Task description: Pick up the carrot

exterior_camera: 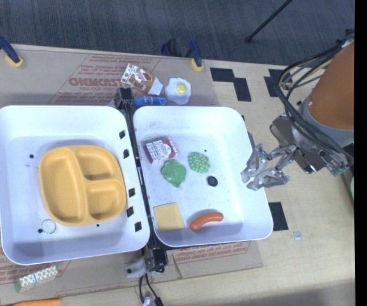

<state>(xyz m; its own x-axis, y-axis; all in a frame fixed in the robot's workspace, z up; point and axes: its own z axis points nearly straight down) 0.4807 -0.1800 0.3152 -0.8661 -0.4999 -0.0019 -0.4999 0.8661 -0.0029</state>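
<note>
Orange and curved, your carrot lay on the floor of the right bin, down at the near edge, with its long side running roughly left to right. Just beside it on the left sat a pale yellow slab like a cheese slice, close but not quite touching. Further up the same bin you had a green leafy piece, a round cluster of green peas, a small red and white packet and a small dark round thing.

Your gripper hung over the right rim of that bin, well apart from the carrot and up and to the right of it. Its metal fingers were spread apart with nothing between them, so it had hold of nothing. Behind it the wrist and its cables trailed off to the right.

Over in the left bin a yellow divided tray lay flat, taking up most of the floor. Outside the bins, on the cardboard at the far side, sat a fried egg toy, a blue piece and a small printed carton.
</note>
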